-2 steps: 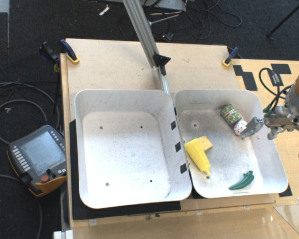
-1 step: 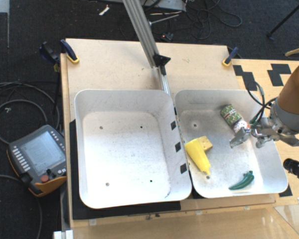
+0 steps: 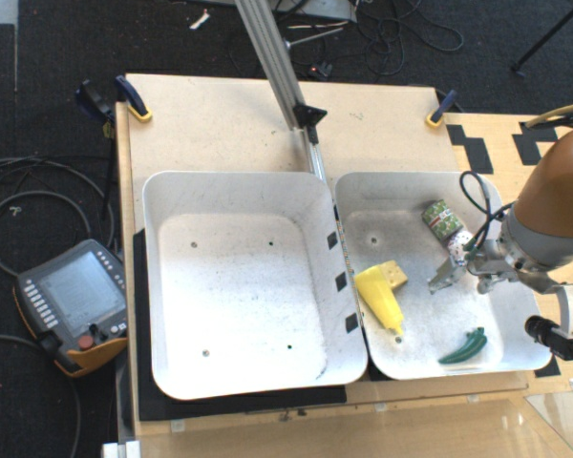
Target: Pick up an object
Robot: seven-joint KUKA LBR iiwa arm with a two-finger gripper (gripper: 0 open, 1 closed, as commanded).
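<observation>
So the right bin (image 3: 516, 351) has the pickable stuff. There's a yellow banana (image 3: 380, 301) lying near the bin's left edge, touching a pale yellow block (image 3: 393, 274) that sits just behind it. A green pepper-looking thing (image 3: 463, 347) lies near the front edge toward the right corner, and a green-patterned can or bottle (image 3: 446, 223) lies tilted near the back right corner.

The claw (image 3: 449, 273) is down inside that bin near the right side, between the can and the banana. Its fingers look spread apart with nothing between them, so I'd call it released and empty, though it's small and a bit murky in this view.

The left bin (image 3: 172, 198) sits beside it on the surface (image 3: 220, 122), and a grey teach pendant (image 3: 72, 299) lies on the floor off the left edge.

If I were tuning this step: the can looks like the closest target, just behind the claw. I'd line the fingers across its narrow width instead of along its length, come down straight, and close only once both fingers straddle it. It's round, so a glancing touch could roll it toward the bin wall. The banana might be easier since it's flatter and well apart from the walls, but the block touching it could get in the way.
</observation>
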